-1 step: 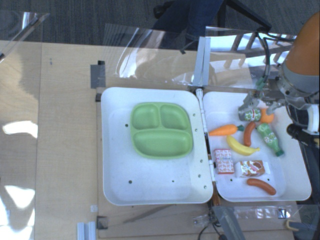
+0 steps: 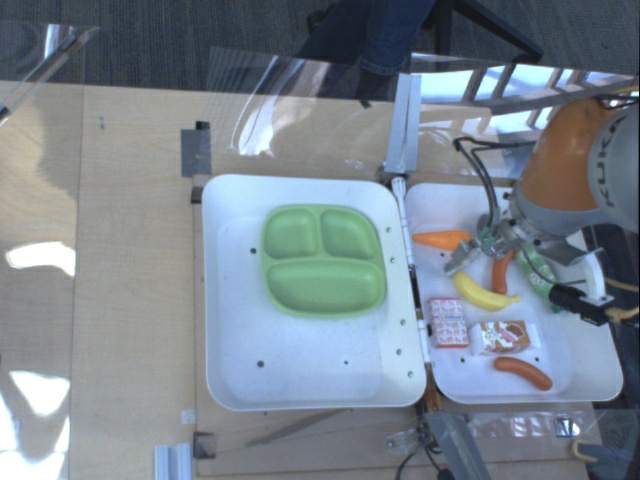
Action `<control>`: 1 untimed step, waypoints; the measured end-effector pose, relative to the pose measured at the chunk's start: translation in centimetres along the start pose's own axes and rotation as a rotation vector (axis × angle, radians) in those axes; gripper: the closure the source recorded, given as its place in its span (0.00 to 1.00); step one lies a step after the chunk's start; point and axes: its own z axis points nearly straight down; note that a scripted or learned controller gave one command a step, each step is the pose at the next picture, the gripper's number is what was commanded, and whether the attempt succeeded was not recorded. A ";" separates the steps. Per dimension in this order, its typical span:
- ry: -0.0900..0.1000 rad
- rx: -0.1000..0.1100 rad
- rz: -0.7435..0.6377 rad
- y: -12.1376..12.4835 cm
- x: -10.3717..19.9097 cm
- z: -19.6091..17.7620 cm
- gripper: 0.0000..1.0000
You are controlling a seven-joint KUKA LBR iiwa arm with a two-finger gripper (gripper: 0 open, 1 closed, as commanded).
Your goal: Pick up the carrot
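Because the carrot (image 2: 441,238) lies at the right bin's (image 2: 600,383) upper-left, with the gripper (image 2: 476,251) spread open just beside its tip, a closing finger could nudge it away or catch the neighbouring banana (image 2: 482,292) instead.

I count 2 white bins: left bin (image 2: 230,368), right bin (image 2: 590,363). 1 green divided plate (image 2: 324,260). 1 carrot (image 2: 441,238), 1 banana (image 2: 482,291), 1 sausage (image 2: 522,371), 2 small snack packets (image 2: 447,322) (image 2: 499,336). 1 more orange item (image 2: 499,271) by the arm, can't ID it.
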 end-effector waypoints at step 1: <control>-0.002 -0.003 -0.006 3.6 -0.1 1.1 0.00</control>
